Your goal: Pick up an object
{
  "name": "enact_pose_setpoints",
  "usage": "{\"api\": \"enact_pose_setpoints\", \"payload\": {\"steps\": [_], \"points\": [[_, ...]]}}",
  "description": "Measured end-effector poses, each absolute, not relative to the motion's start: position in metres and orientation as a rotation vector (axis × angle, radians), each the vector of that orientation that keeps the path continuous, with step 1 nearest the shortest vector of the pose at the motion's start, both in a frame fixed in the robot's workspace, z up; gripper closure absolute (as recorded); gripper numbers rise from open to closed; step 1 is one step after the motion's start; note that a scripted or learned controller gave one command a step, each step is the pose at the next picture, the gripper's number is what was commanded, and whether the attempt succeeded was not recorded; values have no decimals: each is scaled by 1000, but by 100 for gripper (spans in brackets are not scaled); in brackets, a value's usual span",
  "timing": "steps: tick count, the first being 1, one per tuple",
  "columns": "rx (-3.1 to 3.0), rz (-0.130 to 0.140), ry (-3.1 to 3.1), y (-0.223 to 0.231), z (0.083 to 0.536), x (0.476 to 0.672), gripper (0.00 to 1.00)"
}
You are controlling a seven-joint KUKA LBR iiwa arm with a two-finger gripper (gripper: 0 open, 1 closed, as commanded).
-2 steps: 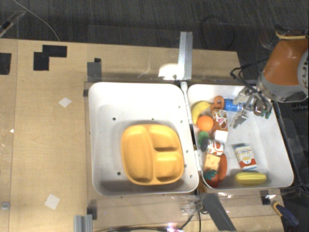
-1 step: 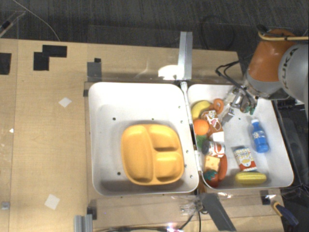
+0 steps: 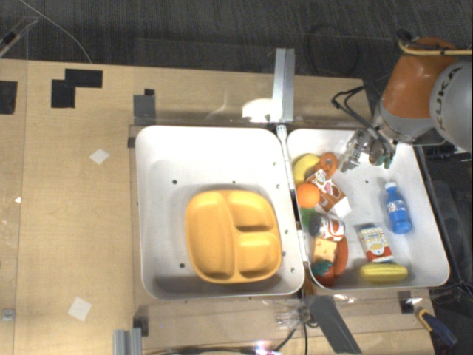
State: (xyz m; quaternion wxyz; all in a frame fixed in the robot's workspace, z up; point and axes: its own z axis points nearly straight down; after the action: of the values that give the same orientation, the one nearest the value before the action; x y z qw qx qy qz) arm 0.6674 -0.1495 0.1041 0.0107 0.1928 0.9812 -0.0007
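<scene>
Reaching in from the upper right of the frame, the grey arm [image 3: 436, 87] with its orange band hangs its claw [image 3: 367, 152] over the upper part of the right bin [image 3: 436, 235]. The claw's fingers look slightly spread and nothing sits between them; whether they touch the bin floor I cannot tell.

The right bin holds a crowd of small things along its left wall: a yellow fruit-like piece [image 3: 305, 166] at the top, a small printed packet [image 3: 325, 180] just beside it, an orange ball [image 3: 307, 195] below, then a jumble of toys [image 3: 329, 250] running down to the lower left corner. Well apart from these, a blue bottle [image 3: 397, 208] lies toward the right, a small carton [image 3: 375, 243] sits below it, and a yellow banana [image 3: 383, 273] lies along the lower edge.

The left bin [image 3: 162, 161] carries a yellow divided tray [image 3: 233, 234] in its lower middle. Both bins rest on the pale wooden bench [image 3: 66, 220].
</scene>
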Motion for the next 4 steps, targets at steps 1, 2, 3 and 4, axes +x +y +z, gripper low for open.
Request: {"api": "enact_pose_setpoints", "payload": {"steps": [1,2,3,4], "points": [[604,-2,3078,-149,101,664,0],[628,0,3080,-164,88,659,0],[827,2,3020,-162,89,619,0],[1004,-9,2980,-127,88,660,0]]}}
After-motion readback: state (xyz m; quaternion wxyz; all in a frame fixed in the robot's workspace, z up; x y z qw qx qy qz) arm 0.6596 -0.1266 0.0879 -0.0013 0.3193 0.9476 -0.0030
